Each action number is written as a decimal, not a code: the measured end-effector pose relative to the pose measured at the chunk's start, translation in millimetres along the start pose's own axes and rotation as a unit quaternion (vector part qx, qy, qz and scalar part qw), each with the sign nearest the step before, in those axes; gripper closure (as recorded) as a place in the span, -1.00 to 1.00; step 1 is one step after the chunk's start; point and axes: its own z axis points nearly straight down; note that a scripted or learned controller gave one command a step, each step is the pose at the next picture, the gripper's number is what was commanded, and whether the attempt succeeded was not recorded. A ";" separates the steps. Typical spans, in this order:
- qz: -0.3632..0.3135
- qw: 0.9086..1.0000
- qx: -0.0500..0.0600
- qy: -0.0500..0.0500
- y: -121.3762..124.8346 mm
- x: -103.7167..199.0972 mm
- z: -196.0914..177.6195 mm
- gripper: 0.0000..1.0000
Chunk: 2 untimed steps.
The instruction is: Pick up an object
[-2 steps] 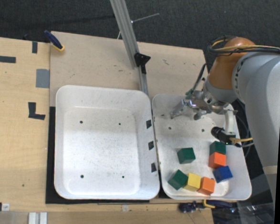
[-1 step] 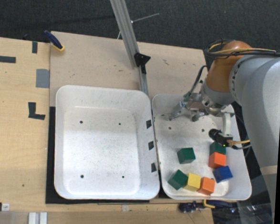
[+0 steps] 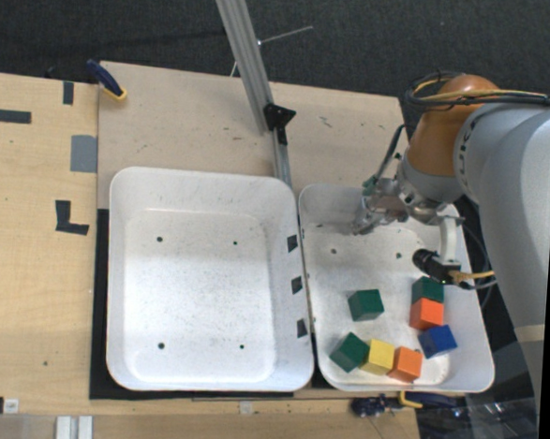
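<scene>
Gripper (image 3: pixel 362 224) over right bin (image 3: pixel 337 205) far end, open/shut state unclear, blocks (image 3: pixel 367 304) nearer

Light was even, moderately bright, apparently from overhead. Two shallow white plastic bins: left one (image 3: pixel 200 284) bright but not blown out, dark speckles readable on floor; right one (image 3: pixel 336 218) showed soft grey shadow under grey arm with orange band (image 3: pixel 450 132). Mild sheen on orange band. Small coloured cubes cast short, faint shadows. Pale wooden surface (image 3: pixel 29 244) evenly lit. Dark background above looked grainy. Overall sharpness modest; arm near right edge slightly soft.
</scene>
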 end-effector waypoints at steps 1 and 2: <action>0.001 1.000 -0.003 0.000 -5.9 5.4 -47.0 1.00; 0.001 1.000 -0.003 0.000 -9.6 4.3 -90.6 1.00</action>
